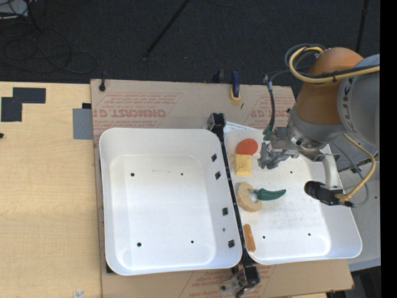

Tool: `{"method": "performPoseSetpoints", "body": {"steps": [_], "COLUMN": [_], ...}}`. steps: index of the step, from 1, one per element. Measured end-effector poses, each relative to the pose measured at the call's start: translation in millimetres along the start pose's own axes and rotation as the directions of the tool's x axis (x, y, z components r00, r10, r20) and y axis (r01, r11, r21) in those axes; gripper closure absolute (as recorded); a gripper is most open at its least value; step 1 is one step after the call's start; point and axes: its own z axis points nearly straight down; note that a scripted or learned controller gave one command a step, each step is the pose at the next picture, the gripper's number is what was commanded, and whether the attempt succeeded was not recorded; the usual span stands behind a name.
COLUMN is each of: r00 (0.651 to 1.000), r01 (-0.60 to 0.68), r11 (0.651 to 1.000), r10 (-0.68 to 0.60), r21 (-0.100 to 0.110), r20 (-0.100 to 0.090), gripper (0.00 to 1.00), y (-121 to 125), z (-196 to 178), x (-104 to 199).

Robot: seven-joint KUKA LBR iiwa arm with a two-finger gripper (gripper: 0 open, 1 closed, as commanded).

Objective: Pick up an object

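Two shallow white bins sit side by side on a pale wooden bench backed by dark floor and loose cables; the left bin (158,200) has bare white floor, the right bin (310,241) carries the objects. Those are a red-orange round piece (247,146), a yellow block (242,164) just below it, a tan ring-shaped piece (249,197) with a green curved piece (271,194) touching its right side, and a slim orange stick (249,236) lying along the divider.

The arm (332,85) reaches in from the right and the gripper (269,157) hangs just right of the yellow block and the red-orange piece. Whether its tips are spread or pressed together I cannot tell — they read as one dark grey mass from above, and nothing is seen between them.

I judge the step in hand to be the approach. To do it well, the program should choose one object standing clear of its neighbours — the yellow block looks the best candidate, near and with flat sides. The gripper needs to shift left until it is centred over the block, then descend straight. The red-orange piece sits close above it, so a sloppy descent could nudge both. The ring and green piece touch, making a clean pinch harder there.
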Motion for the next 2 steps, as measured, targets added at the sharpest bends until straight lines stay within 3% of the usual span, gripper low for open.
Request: {"method": "performPoseSetpoints", "body": {"steps": [1,2], "r00": [1.0,1.0], "r01": [-0.003,-0.001], "r11": [1.0,1.0], "r10": [0.003,0.001], "r21": [0.018,0.003], "r20": [-0.001,-0.001], "gripper": [1.0,1.0], "y": [-68,-105], "z": [89,105], "x": [-36,-67]}}
